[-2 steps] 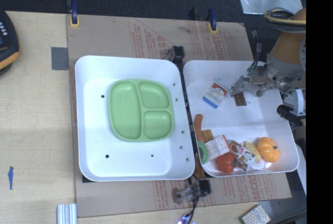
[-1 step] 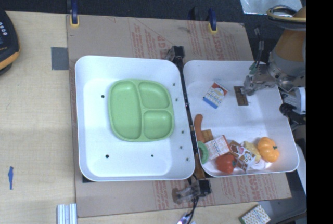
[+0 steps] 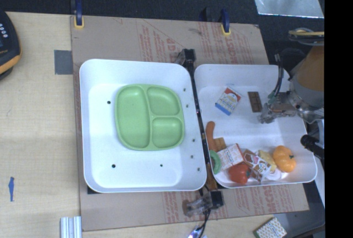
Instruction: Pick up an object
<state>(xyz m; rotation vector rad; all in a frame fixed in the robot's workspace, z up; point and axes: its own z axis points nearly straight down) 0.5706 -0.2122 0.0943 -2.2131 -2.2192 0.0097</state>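
Camera view, left to right: I see the left bin holding a green divided plate near its middle. In the right bin a small white carton and a brown bar lie apart toward the far side, and a heap (tomato, packets, an orange fruit) crowds the near edge. The gripper hangs over the bin's right part, beside the bar; I cannot tell its state.
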